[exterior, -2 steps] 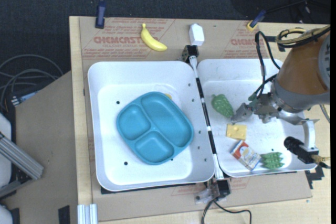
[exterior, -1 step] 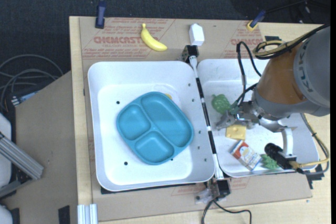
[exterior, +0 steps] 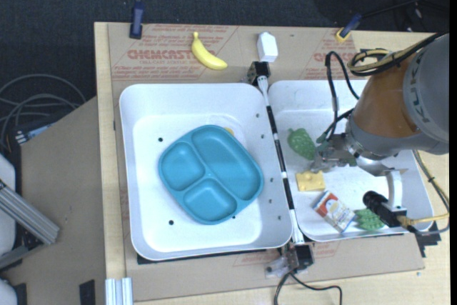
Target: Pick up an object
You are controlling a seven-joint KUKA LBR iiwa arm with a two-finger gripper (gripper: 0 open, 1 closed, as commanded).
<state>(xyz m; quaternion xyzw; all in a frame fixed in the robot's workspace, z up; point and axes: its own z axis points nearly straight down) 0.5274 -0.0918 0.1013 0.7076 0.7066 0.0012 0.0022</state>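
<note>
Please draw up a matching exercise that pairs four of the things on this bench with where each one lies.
Things:
1. blue three-compartment plastic plate
2. yellow toy banana
3. pale yellow cheese-like wedge
4. green leafy toy piece

Places:
A. on the cardboard beyond the bins
B. in the left bin
C. in the right bin, just below the gripper
D. in the right bin, near the divider, above the gripper

Pairs: 1-B, 2-A, 3-C, 4-D
</note>
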